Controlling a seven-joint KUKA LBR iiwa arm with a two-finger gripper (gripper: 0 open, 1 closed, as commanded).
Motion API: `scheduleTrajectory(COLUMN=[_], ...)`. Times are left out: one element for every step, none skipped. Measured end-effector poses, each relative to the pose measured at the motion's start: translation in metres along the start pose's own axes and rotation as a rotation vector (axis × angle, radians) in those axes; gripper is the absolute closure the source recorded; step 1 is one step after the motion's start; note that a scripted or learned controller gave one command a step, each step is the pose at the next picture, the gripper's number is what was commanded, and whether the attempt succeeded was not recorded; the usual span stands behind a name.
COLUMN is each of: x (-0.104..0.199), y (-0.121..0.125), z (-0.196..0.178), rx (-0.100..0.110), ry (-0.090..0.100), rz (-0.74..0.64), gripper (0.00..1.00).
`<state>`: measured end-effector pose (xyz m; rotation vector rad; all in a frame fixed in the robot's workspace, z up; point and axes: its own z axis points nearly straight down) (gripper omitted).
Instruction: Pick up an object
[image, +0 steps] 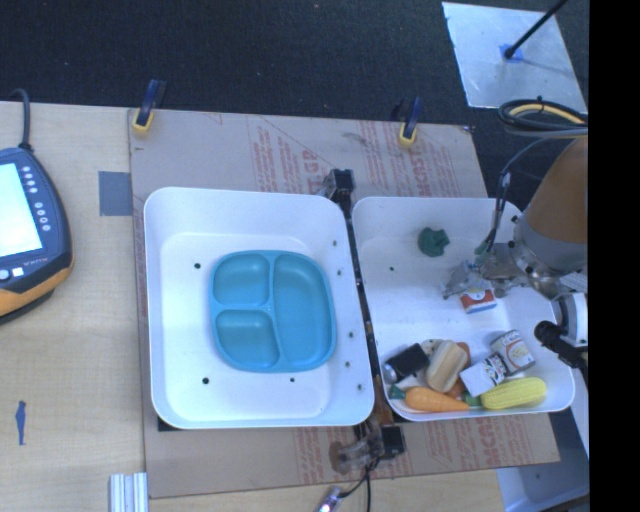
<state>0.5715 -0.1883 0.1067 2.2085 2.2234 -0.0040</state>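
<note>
My gripper (481, 277) hangs low over the middle of the right bin (400, 290), the grey arm with its orange band (556, 195) reaching in from the right. A small red and white carton (480, 301) lies right at the gripper's front side, touching it or just beneath it. A dark green lump (433, 240) sits alone toward the back of that bin. Along the front edge lie a carrot (436, 400), a bread roll (446, 366), a corn cob (514, 393), a small can (511, 350), a white packet (478, 376) and a black piece (406, 360).
The left bin (180, 330) holds a blue divided plate (272, 309). A teach pendant (25, 225) rests on the bench at far left. Two clamps (148, 108) (407, 122) pin the cardboard at the back, and cables (540, 112) lie at the back right.
</note>
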Motion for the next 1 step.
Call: scheduleTrajectory(x=[-0.0008], y=[0.0001], z=[-0.0103], rx=[0.001], ry=[0.000], rz=[-0.001], gripper=[1.00])
